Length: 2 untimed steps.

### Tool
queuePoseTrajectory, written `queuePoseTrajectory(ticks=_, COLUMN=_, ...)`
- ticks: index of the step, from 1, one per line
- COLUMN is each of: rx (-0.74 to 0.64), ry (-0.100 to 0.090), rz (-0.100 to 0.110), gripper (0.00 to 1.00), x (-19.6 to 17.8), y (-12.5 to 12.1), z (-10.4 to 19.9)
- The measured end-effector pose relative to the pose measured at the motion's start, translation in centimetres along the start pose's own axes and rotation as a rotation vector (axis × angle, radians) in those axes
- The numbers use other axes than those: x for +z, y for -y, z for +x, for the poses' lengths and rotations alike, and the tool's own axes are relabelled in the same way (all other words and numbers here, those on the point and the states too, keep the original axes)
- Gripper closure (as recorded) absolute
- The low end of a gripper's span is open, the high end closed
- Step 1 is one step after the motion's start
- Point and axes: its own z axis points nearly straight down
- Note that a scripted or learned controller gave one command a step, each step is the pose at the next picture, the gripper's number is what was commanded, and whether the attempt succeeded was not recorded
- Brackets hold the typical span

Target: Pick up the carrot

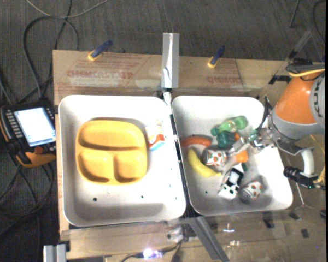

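Grey carpet with loose cables surrounds a cardboard-topped bench (126, 72) bearing two white bins. Right bin (273, 198): carrot (240, 156), orange, near the centre among clutter, just beside the gripper (251, 142), whose jaw state cannot be told; banana (199, 165), green bottle (229, 125), small can (251, 190) around it. Left bin (71, 201): yellow divided tray (112, 150); handheld screen (30, 127) on the floor at far left.
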Motion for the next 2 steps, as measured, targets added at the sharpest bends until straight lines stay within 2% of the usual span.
queuePoseTrajectory(ticks=1, rx=0.0, ry=-0.001, rz=0.005, gripper=1.0, x=-0.5, y=0.1, z=0.0)
queuePoseTrajectory(ticks=2, rx=0.071, ry=0.006, rz=0.005, gripper=1.0, x=-2.5, y=-4.1, z=-0.9)
